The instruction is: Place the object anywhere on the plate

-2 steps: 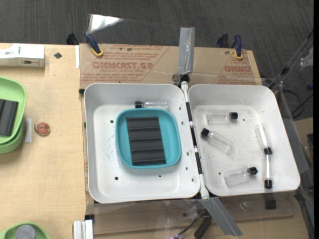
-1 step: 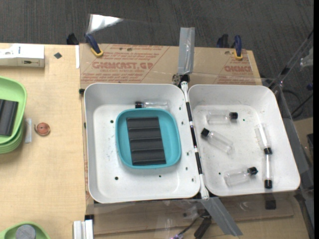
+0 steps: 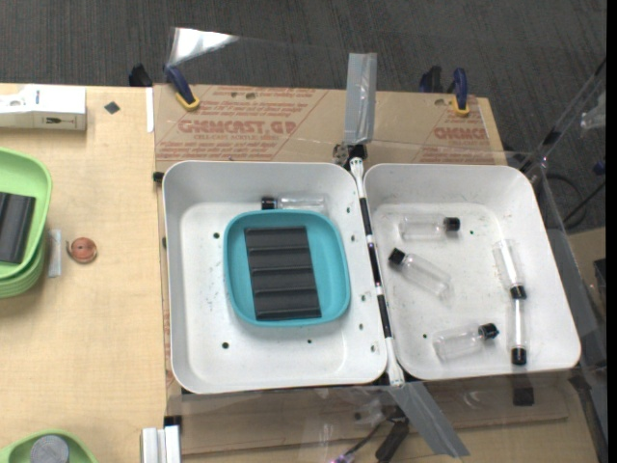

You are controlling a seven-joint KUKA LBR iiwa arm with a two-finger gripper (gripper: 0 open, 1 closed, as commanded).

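Vials of clear plastic with black caps lie in the right bin (image 3: 540,210): five of them, one near the centre (image 3: 416,269). One more vial (image 3: 289,203) lies in the left bin (image 3: 188,287), just behind the teal plate (image 3: 333,258), which is square with round corners and carries a dark ribbed block (image 3: 281,272). I see no gripper, so I cannot tell its state.

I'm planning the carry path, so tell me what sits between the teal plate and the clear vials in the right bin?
In the camera view, the two bins' adjoining rims lie between the teal plate and the nearest vial; otherwise bare white bin floor.
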